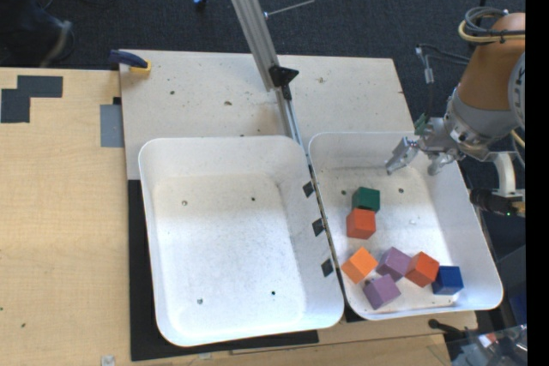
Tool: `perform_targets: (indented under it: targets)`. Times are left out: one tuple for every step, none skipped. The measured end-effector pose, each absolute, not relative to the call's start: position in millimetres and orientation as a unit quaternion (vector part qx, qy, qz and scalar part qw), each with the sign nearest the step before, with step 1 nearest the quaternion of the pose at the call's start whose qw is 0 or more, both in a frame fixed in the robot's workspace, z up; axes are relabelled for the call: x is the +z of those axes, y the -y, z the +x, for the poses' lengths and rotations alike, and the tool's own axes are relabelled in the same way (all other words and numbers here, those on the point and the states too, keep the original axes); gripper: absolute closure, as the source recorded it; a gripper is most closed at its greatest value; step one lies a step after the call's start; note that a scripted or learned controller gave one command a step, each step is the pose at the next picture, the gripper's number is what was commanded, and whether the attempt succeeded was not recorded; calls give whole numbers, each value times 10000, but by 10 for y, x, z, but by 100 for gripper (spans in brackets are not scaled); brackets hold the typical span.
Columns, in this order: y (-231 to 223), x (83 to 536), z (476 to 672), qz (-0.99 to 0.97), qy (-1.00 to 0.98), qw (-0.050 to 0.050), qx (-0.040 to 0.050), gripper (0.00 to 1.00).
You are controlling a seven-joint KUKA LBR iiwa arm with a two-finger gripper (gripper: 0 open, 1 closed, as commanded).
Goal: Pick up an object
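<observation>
An object for picking has yet to be chosen: seven small blocks are seen lying loose in the right bin (480,244), and none is held. Nearest the camera, along the bin's front wall, a purple block (381,291) is found just beside an orange block (359,264); a second purple block (395,261) sits behind them, touching or nearly touching a red-orange block (421,268), with a blue block (448,279) at the far right of the cluster, close to the rim. Further back, and a little apart from that group, a red block (361,224) lies with a green block (366,199) directly behind it, the two close together or in contact.

Beyond the blocks, over the rear part of the same bin, the gripper (418,157) is held above the floor, well apart from every block. Its two fingers are spread, and nothing is seen between them. The grey and orange arm (491,90) is seen behind it at the right edge. The left bin (163,184) lies alongside, and a slanted metal rail (253,17) rises behind the two bins.

The task is judged to be at its start: no grasp has been made. A descent toward one block, closure on it and a lift all remain. The green block, being nearest the gripper, would seem the easiest candidate.
</observation>
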State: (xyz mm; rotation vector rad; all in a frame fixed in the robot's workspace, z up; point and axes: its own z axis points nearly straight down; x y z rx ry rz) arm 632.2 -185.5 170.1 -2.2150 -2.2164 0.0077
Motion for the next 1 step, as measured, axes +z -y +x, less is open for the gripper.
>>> perform_targets:
  targets:
    - [1763, 1192, 6339, -7064, 7078, 38, 20, 0]
